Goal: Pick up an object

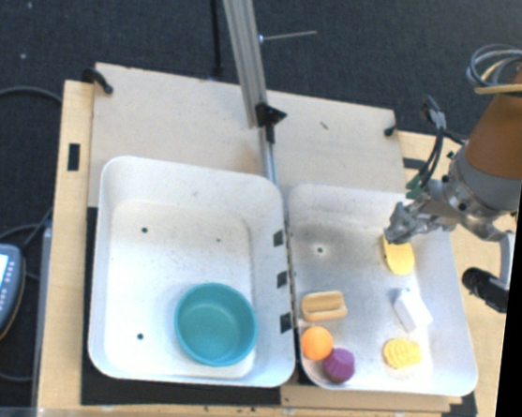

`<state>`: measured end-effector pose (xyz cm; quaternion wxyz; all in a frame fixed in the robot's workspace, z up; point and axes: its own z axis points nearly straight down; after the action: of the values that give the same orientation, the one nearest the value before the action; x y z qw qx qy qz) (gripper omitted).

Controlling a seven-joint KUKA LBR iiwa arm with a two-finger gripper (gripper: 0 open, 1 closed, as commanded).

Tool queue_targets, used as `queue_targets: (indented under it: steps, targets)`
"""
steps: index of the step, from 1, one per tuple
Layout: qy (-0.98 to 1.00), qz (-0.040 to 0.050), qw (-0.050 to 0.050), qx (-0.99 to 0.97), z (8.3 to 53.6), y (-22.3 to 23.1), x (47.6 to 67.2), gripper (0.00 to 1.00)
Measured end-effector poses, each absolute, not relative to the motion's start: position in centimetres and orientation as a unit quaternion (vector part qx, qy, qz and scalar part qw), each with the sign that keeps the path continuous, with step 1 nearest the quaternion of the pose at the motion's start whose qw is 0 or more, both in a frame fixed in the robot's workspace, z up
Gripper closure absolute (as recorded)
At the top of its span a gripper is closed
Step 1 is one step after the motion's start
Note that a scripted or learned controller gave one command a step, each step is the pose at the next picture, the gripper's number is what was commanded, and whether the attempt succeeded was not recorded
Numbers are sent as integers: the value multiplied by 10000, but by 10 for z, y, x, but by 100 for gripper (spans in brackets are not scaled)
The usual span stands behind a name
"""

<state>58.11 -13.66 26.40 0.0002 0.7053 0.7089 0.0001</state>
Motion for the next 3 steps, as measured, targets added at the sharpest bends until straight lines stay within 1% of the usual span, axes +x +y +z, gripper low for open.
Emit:
queue_targets:
  steps: [1,2,3]
  targets:
    - [7091,2,-1,7051,250,-86,572,100]
    - [7099,13,-1,7043,259,-36,565,100]
    - [7102,13,-1,7040,263,19,562,100]
